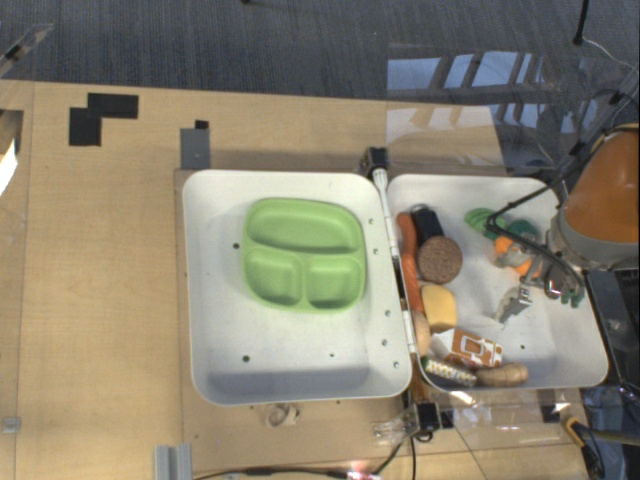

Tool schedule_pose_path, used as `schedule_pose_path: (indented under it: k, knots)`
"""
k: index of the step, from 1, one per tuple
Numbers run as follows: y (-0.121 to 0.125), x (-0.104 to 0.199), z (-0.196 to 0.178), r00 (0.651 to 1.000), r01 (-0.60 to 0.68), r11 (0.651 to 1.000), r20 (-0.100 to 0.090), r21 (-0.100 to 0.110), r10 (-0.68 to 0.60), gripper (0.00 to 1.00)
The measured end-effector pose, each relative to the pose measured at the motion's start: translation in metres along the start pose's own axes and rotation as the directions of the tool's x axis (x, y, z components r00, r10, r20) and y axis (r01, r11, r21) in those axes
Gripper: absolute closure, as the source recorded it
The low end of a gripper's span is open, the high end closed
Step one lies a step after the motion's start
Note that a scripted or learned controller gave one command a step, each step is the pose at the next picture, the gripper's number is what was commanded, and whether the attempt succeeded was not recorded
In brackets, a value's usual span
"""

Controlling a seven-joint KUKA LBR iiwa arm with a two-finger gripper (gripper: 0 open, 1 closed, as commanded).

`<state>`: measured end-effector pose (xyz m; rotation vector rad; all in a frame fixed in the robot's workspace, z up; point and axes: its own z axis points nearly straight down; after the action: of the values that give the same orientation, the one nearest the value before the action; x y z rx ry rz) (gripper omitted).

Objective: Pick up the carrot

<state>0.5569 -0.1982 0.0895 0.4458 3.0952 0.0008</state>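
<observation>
- While sitting well left of the brown disc: green divided plate.
- Lies right of the disc, slightly higher: carrot, loose.
- Hovers right of the disc, slightly lower: gripper, parted or closed unclear.

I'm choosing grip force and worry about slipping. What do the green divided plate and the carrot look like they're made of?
The green divided plate looks like moulded plastic: one even colour, rounded compartment walls, a soft matte sheen. The carrot, orange with a green top, is probably a plastic toy, judging by its flat, saturated colours; it is too small here to be sure.
</observation>
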Motion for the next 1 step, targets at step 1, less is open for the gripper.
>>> schedule_pose_path:
  k: [1]
  knots:
    - [0.0014, -0.0240, 0.0009, 0.960, -0.281, 0.960, 0.001, 0.000, 0.281, 0.00]
